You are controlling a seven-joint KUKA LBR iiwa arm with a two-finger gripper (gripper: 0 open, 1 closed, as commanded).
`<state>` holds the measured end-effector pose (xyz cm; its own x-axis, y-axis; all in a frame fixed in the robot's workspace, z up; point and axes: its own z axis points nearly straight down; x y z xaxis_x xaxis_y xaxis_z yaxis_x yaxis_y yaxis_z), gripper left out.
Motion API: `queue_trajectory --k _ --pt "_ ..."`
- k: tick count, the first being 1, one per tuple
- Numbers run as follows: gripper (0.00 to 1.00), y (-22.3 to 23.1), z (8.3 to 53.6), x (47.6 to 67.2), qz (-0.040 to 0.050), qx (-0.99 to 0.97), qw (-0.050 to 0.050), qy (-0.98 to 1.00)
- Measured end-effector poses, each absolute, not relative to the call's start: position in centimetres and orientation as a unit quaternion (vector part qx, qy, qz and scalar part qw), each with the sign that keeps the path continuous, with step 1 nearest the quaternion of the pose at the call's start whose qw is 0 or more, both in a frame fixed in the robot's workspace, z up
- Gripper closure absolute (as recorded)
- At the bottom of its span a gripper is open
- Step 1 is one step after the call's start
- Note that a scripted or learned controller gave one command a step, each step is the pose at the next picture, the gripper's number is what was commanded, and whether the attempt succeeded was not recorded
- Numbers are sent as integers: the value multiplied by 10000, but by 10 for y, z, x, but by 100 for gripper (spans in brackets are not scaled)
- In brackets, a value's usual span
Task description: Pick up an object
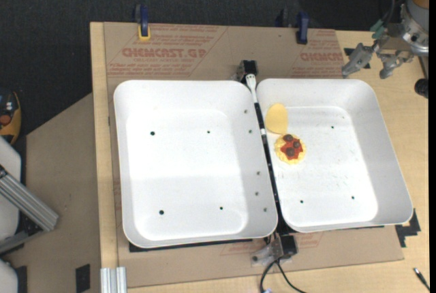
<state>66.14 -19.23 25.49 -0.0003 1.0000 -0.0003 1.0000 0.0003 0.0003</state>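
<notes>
**Gripper parked past the right bin's far corner, two small objects in the bin**

In the camera view, two shallow white plastic bins sit side by side on a brown cardboard-covered board (204, 46) printed with red lettering. The left bin (136, 108) shows a bare white floor with a few small dark dots. The right bin (368, 148) holds both loose objects, and they lie close to its left wall, near the seam between the bins.

The first is a pale yellow, rounded, smooth piece (276, 118) in the far left part of the right bin. Just in front of it, almost touching, lies a small round yellow disc topped with red and dark lumps (290, 149), like a toy tart or pizza. Both rest flat on the bin floor.

The grey metal two-finger gripper (371, 61) hangs at the upper right, over the board just beyond the right bin's far right corner and well apart from both objects. Its two fingers point left and down with a clear gap between them, spread and holding nothing.

A blue-and-yellow clamp (142, 21) and a blue clamp (302, 27) grip the board's far edge.
</notes>
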Motion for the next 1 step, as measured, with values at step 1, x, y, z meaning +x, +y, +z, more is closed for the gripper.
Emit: queue_trajectory --k 1 --pt "0 -156 368 619 41 7057 57 7085"
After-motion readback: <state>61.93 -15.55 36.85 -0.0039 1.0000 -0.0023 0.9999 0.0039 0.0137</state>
